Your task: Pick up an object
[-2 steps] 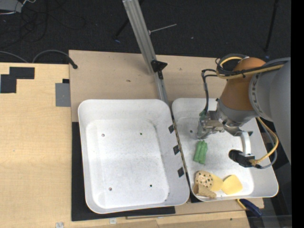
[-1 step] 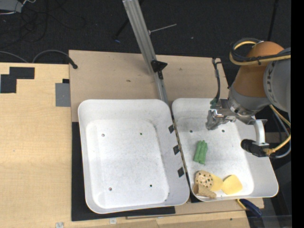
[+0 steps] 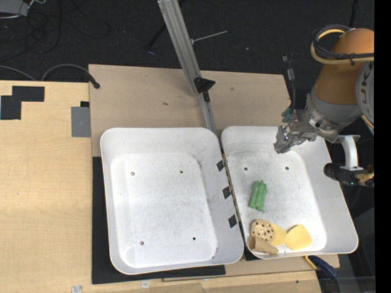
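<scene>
A green ridged object [image 3: 258, 195] lies in the middle of the right bin [image 3: 330, 191]. At that bin's front edge sit a spotted tan cookie-like piece [image 3: 263, 232] and a yellow wedge [image 3: 297, 237], close together. My gripper [image 3: 285, 139] hangs over the back part of the right bin, well behind the green object and apart from it. Nothing shows between its fingertips.
The left bin [image 3: 162, 197] lies beside the right one, with black clips [image 3: 225, 191] along the shared rim. A slanted aluminium rail [image 3: 183, 47] rises behind the bins. The arm's grey and orange wrist [image 3: 342, 72] stands at the right.
</scene>
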Motion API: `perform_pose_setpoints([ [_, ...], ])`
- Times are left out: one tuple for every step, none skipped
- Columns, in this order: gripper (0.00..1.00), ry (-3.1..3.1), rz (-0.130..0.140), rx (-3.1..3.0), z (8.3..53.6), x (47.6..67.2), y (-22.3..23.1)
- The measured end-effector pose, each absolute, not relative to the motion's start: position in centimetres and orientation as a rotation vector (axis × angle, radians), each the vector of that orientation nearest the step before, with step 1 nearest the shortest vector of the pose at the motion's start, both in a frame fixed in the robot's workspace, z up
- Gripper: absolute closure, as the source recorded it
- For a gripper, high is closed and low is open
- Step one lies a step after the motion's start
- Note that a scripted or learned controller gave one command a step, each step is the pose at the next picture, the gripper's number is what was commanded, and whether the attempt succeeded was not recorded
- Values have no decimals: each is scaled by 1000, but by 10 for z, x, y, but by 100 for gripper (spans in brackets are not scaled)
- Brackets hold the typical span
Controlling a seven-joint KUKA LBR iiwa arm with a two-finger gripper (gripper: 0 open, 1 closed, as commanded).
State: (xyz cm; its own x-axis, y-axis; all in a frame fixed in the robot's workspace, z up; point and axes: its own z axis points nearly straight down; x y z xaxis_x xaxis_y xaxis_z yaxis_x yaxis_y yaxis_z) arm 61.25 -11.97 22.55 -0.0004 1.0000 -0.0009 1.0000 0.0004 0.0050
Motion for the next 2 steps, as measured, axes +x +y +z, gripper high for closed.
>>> perform_pose_setpoints([
  [100,2223,1,2219,250,613,-121],
  [100,2228,-4,2223,238,593,-80],
])
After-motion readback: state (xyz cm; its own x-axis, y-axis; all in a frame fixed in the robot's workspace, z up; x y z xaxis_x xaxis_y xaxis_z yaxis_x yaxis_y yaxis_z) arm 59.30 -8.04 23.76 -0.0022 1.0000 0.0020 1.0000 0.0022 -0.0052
